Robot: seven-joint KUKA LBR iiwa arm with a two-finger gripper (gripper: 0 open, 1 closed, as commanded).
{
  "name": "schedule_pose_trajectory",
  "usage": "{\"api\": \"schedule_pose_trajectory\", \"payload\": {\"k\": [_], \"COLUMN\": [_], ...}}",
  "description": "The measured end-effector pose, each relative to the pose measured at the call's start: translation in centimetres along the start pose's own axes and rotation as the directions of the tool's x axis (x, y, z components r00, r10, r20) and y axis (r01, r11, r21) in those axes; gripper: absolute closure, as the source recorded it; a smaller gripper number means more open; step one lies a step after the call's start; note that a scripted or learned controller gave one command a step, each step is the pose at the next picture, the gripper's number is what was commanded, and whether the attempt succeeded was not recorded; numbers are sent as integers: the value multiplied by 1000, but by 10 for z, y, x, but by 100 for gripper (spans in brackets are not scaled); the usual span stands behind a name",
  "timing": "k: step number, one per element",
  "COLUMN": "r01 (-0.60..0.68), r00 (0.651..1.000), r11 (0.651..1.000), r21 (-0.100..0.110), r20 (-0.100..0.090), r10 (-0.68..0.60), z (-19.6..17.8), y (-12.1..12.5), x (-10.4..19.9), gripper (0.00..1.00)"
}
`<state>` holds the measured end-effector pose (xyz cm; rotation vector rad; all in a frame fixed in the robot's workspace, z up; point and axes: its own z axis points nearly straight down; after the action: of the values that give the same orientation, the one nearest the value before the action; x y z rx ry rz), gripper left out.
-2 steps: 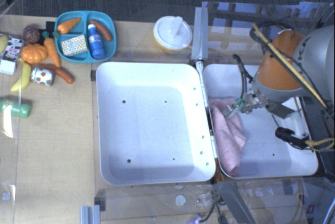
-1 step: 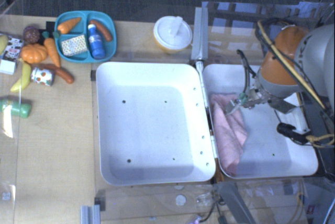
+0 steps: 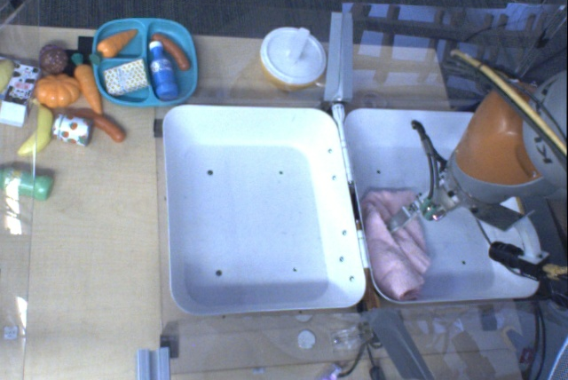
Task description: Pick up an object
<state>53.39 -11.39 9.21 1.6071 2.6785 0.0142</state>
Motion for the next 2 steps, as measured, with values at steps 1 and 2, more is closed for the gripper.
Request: {"api": "schedule_pose_trajectory", "payload": {"k": [1, 2], "r01": [-358, -543], "r00": [934, 840], "r11": [934, 840], "r21": [4, 17], "r20": [0, 1], "r10": [358, 543], "z": [2, -61], "y": [48, 47], "x": [-39, -18], "gripper": [0, 0]}}
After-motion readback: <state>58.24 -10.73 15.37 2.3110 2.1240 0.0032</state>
